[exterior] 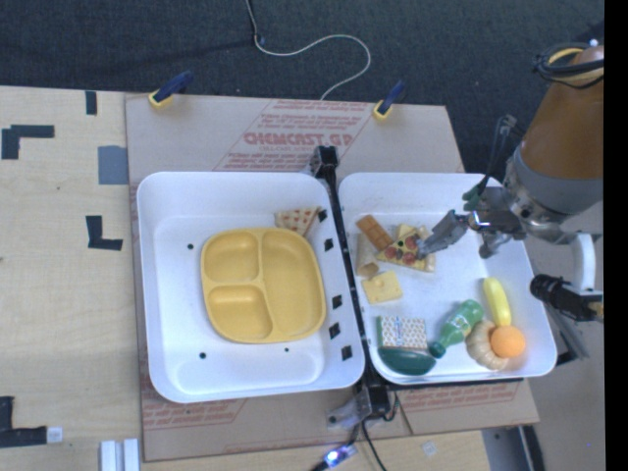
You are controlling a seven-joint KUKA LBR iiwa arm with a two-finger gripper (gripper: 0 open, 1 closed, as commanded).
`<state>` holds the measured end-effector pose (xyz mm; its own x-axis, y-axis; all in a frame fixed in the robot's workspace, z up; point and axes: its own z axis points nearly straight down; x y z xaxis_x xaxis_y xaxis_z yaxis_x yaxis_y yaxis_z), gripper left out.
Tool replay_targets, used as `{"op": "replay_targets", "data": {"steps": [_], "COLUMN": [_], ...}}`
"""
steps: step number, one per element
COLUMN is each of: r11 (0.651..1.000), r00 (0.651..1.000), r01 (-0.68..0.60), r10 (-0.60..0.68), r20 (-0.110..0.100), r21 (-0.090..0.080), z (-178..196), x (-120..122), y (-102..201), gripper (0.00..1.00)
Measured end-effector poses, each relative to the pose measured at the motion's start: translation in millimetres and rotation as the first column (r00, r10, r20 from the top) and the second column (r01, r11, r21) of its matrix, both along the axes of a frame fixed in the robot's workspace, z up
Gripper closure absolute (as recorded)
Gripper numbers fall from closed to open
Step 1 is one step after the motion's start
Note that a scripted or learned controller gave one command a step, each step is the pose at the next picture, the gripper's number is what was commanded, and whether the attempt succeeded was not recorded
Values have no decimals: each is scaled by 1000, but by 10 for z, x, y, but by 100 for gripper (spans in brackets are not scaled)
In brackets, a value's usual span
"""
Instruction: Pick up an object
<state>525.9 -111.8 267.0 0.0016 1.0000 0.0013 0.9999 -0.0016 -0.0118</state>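
Note:
My gripper (459, 242) hangs over the upper middle of the right bin (446, 186), open, with nothing between its fingers. One finger (438, 235) points down-left and ends close to a pizza slice (402, 247). Beside the slice lie a brown bread stick (372, 231) and a yellow cheese piece (383, 287). Toward the bin's front are a green bottle (457, 326), a yellow banana (497, 300), an orange (507, 341) resting on a tan bagel (483, 349), a small patterned box (402, 331) and a dark green item (406, 362).
The left bin (167, 263) holds a yellow divided plate (263, 285) and a waffle-like cracker (299, 220) at its back right. A black divider strip (336, 253) runs between the bins. The arm's grey and orange body (564, 145) stands over the right bin's right edge.

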Motion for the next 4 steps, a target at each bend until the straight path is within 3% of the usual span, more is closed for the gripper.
{"op": "replay_targets", "data": {"steps": [1,4], "r11": [1000,1000], "r00": [1000,1000], "r01": [-3,-2], "r10": [3,2], "r20": [10,4], "r21": [-1,0], "z": [49,-1461], "x": [20,-32], "y": [1,65], "gripper": [0,0]}}
